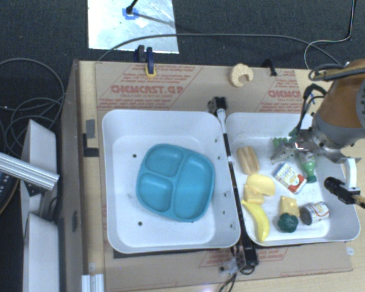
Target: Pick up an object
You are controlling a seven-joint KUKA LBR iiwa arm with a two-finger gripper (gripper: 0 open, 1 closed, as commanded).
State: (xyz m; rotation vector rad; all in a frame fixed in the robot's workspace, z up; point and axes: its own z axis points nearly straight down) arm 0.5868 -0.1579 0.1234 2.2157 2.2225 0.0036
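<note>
Red lettering reading CHEMCAST GP runs across the brown surface above the bins. The gripper hangs over the right bin at mid-right; whether it's apart or together I can't tell. Just below it lies a red-and-white carton, print unreadable, beside a small can.

I was looking down on a robotics lab: a desk topped with printed board, two white bins bolted side by side, loose black cables trailing over dark carpet, and aluminium framing at the left.
</note>
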